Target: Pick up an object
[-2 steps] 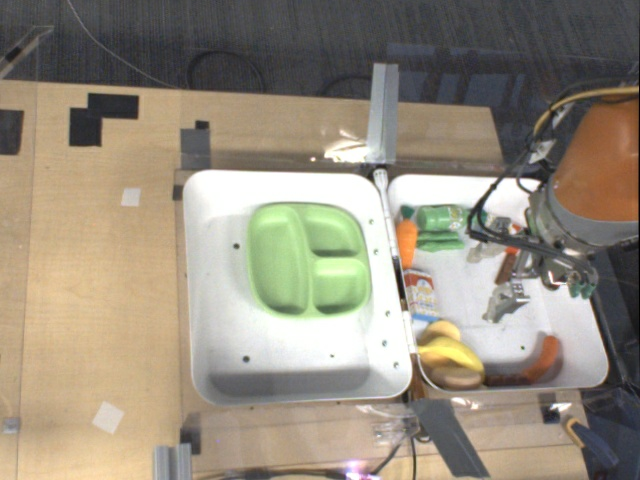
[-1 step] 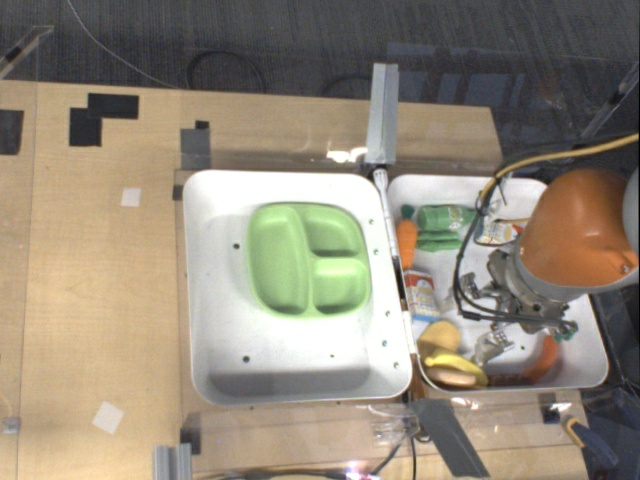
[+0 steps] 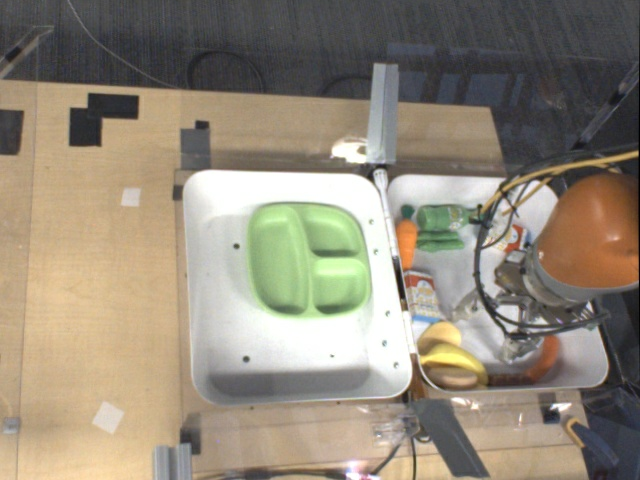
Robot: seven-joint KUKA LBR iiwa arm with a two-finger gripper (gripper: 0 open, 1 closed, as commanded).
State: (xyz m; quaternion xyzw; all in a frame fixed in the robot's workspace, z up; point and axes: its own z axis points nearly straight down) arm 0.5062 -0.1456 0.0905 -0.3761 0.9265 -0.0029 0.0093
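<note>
Green and moulded, a divided tray [image 3: 306,258] lies in the left bin [image 3: 215,298]. Beside it, the right bin [image 3: 590,363] holds a carrot [image 3: 406,241], a green packet [image 3: 441,218], a red-and-white pouch [image 3: 423,294], a banana [image 3: 450,356] and a sausage [image 3: 540,360]. The gripper [image 3: 518,343] hangs low just above the sausage, cables and wrist masking it, so its spread cannot be told.

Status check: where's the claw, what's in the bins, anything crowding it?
Claw low in right bin, fingers hidden. Banana, carrot, green bottle beside it. Green tray in left bin.
</note>
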